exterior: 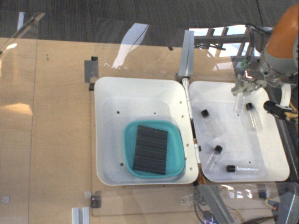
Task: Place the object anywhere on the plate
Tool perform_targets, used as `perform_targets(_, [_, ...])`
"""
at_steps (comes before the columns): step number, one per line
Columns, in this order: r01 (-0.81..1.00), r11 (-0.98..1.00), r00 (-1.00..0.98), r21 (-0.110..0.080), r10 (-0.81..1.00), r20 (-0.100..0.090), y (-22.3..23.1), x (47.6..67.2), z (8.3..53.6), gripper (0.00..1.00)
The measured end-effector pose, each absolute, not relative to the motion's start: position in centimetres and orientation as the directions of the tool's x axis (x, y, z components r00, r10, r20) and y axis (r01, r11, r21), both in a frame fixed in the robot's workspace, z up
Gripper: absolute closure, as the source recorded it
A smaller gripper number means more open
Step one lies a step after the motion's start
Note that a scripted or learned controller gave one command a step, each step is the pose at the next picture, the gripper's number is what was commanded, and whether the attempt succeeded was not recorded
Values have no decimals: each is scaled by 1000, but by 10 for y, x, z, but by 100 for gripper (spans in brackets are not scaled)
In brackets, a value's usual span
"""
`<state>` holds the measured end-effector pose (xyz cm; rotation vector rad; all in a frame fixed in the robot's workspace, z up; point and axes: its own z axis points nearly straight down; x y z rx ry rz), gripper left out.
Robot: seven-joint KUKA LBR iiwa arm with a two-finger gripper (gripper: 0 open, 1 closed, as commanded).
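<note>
A teal plate (176,146) lies in the left bin (107,125), toward its front. A dark grey ribbed block (150,149) rests flat on the plate. Several clear vials with black caps lie in the right bin (275,167): one at the far left (208,117), one at the front left (214,156), one along the front (243,170) and one at the back right (252,116). My gripper (243,88) hangs over the back right of that bin, just above the back right vial. I see nothing held in it.
A metal divider (187,59) runs between the bins at the back. The arm's orange band (285,36) and wrist cables crowd the right bin's far right corner. The wooden bench (46,125) stretches to the left of the bins.
</note>
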<state>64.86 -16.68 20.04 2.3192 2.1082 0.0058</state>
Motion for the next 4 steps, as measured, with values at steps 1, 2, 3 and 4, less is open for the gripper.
perform_targets(1, [994, -110, 110, 13, 994, 2, -85, 623, 118, 100])
perform_targets(2, [912, -411, 411, 6, 912, 3, -39, 583, 186, 100])
perform_targets(3, [932, -363, 363, 3, 932, 3, 25, 535, 201, 100])
perform_targets(4, [968, -252, 252, 1, 968, 2, 99, 491, 184, 100])
